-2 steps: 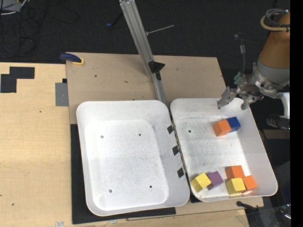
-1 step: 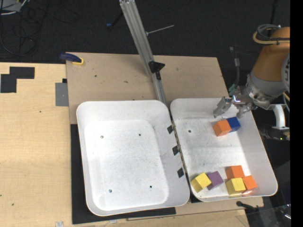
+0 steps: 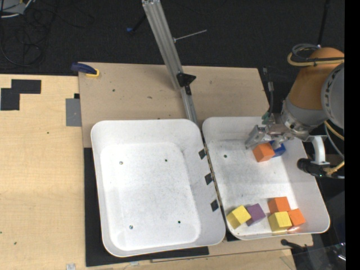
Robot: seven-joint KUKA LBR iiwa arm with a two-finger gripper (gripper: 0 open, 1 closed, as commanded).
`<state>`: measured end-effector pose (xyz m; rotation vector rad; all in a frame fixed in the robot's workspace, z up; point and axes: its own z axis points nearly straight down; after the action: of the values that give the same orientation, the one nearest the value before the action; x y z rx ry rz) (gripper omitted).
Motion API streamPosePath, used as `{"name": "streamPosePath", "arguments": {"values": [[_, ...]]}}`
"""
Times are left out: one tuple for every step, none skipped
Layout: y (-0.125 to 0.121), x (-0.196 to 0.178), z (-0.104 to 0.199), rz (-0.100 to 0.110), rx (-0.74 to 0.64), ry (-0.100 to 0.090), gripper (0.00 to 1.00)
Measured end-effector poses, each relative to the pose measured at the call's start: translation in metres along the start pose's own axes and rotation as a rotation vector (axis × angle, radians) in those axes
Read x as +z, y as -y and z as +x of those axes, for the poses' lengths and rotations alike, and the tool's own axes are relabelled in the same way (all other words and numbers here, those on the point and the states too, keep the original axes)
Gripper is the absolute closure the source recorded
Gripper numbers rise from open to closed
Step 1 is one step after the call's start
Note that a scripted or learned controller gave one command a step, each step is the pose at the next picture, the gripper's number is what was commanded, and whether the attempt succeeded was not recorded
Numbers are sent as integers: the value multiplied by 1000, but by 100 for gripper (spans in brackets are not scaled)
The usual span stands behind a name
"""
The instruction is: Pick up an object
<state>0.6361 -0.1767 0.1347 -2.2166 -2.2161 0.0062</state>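
The arm (image 3: 315,89) reaches in from the right over the right bin (image 3: 236,145), its orange band above the wrist. The pincer (image 3: 264,142) sits low in the upper part of that bin, and an orange block (image 3: 262,152) shows right at its tips, tilted; it appears to be gripped between the fingers, though the hold is partly hidden by the wrist. A small blue piece (image 3: 279,148) lies just beside the orange block, on its right. Along the bin's near edge sit five more blocks, well apart from the pincer: a yellow block (image 3: 239,215) touching a purple block (image 3: 256,212), then a cluster of an orange one (image 3: 278,205), a second yellow one (image 3: 279,221) and another orange one (image 3: 296,217) pressed together. The left bin (image 3: 146,184) lies beside the right one on the bench (image 3: 140,94). A slanted metal rail (image 3: 166,44) rises behind the bins.
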Motion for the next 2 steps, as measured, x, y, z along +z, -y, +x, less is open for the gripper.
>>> {"name": "streamPosePath", "arguments": {"values": [[-1, -13, -2, -5, 3, 2, 100], [-1, -61, 6, -11, -1, 3, 100]]}}
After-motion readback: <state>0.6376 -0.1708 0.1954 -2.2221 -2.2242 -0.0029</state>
